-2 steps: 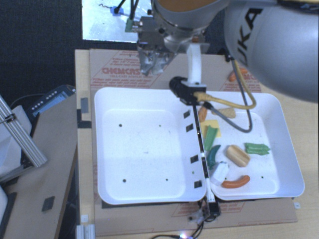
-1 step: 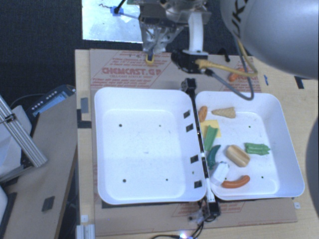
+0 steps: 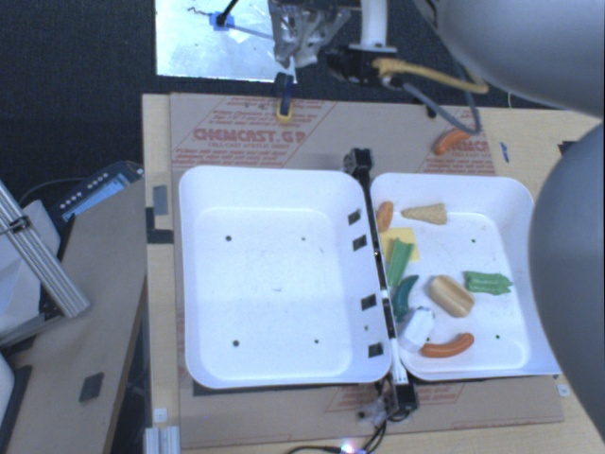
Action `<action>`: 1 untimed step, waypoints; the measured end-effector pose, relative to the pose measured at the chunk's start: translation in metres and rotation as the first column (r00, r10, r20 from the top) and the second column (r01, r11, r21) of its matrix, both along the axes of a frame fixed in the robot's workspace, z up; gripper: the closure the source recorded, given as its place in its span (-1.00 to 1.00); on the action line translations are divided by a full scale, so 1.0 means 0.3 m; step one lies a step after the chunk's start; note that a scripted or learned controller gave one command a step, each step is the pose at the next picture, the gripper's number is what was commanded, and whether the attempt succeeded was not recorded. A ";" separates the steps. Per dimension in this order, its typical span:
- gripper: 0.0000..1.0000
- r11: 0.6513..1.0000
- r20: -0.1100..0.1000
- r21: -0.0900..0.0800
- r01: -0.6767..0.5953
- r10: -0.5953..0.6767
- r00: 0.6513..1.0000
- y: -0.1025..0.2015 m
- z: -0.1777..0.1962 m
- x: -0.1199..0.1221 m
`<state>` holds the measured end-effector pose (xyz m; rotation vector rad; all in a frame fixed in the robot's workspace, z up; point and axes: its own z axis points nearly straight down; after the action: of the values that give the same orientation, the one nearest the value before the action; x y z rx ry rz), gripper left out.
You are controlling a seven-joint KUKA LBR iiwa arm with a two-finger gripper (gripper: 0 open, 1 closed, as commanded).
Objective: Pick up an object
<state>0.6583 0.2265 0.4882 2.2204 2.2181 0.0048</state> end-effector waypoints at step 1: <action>1.00 1.000 0.001 0.001 -0.004 0.004 1.000 -0.005 0.087 0.035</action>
<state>0.6687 0.2249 0.5143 2.2162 2.2221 0.0071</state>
